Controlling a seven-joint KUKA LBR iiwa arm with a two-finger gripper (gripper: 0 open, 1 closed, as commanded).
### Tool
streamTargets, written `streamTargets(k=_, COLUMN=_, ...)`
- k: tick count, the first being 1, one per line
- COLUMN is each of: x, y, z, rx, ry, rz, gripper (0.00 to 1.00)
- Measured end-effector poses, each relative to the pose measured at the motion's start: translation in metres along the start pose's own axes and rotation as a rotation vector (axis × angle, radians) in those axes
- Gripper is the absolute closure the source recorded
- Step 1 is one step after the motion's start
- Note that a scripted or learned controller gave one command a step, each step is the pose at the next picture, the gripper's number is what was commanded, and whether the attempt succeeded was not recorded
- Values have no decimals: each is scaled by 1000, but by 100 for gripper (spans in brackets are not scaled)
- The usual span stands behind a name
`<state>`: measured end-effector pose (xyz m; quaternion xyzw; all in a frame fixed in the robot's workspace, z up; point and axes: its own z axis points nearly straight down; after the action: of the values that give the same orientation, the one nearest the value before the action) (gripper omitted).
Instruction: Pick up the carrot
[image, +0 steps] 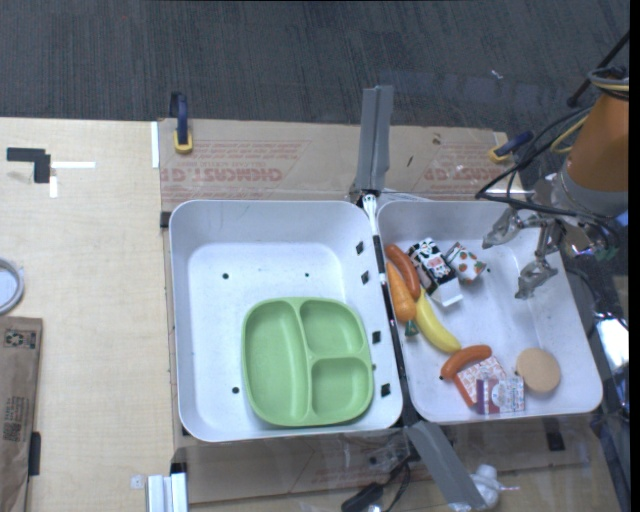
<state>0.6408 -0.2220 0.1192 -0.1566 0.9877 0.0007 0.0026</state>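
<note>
The carrot (403, 293) is a short orange piece lying along the left wall of the right bin (560, 330), pressed against a red sausage (400, 262) and a yellow banana (436, 326). My gripper (518, 254) hangs over the upper right part of that bin, well to the right of the carrot. Its two metal fingers (536, 275) are spread apart and open, with nothing between them.
A cow-patterned carton (431, 262) and a small box (465, 265) lie between gripper and carrot. A second sausage (466, 360), a red-white packet (490, 390) and a tan disc (540, 370) sit near the front. The left bin (200, 300) holds a green divided plate (306, 360).
</note>
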Motion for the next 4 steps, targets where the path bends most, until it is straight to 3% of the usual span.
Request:
streamTargets(k=1, x=-1, y=-1, z=-9, rx=-1, ry=-5, rz=5, gripper=100)
streamTargets(k=2, x=-16, y=-4, z=-134, rx=-1, ry=1, rz=-204, gripper=100)
streamTargets(k=4, x=-20, y=-5, z=-177, rx=-3, ry=0, rz=-749, gripper=100)
